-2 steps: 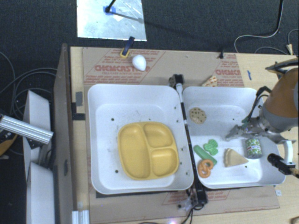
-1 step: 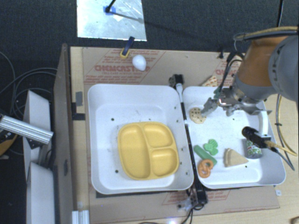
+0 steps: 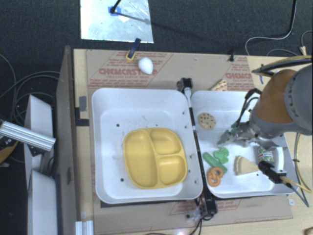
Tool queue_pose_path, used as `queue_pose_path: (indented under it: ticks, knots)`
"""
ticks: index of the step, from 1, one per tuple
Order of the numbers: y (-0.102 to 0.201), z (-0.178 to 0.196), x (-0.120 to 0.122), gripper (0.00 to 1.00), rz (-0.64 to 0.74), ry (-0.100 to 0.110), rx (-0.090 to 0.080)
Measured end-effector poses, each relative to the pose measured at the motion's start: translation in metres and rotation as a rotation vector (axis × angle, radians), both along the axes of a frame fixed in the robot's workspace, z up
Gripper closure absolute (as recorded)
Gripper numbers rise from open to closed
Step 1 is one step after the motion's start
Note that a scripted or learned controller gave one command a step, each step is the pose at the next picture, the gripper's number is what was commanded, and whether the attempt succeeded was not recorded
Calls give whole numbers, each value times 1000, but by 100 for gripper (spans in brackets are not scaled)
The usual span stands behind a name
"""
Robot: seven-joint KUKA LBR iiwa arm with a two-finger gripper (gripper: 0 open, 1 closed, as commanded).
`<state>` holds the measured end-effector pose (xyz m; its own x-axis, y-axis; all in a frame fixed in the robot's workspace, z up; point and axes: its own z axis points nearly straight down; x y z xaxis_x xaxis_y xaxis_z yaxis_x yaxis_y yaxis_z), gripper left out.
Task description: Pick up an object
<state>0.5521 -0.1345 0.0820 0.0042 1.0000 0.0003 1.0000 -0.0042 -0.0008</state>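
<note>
A: What lies in the right bin (image 3: 221, 100)?

B: Five loose things that I can count. One round cookie (image 3: 206, 120) sits toward the upper left of that bin. Lower down there is one green piece (image 3: 217, 156), and just beneath it one orange ring (image 3: 214, 176). To their right lies one pale wedge (image 3: 244, 165), and at the right side one small can (image 3: 267, 156) with a green label.

A: And the gripper (image 3: 234, 133)?

B: It hangs over the middle of the right bin, between the cookie and the green piece, on the grey arm (image 3: 283, 102) that comes in from the right of the frame. I cannot tell whether the jaws are apart or together; nothing shows between them.

A: The left bin (image 3: 112, 102)?

B: One yellow tray (image 3: 154, 156) with three compartments, lying toward the lower middle of that bin.

A: Anything on the counter (image 3: 161, 65) outside the bins?

B: One white egg (image 3: 145, 65) near the upper middle of the frame, with one small blue and yellow thing (image 3: 132, 50) just above it, too small to name.
</note>
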Motion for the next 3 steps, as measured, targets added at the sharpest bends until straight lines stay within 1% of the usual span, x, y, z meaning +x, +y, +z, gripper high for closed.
queue_pose_path:
  ticks: [1, 2, 3]
  knots:
    - [-60, 51, 122, 0, 9, -19, -8]
    - [33, 16, 41, 0, 13, 7, 6]
    - [-30, 6, -49, 0, -4, -7, -1]
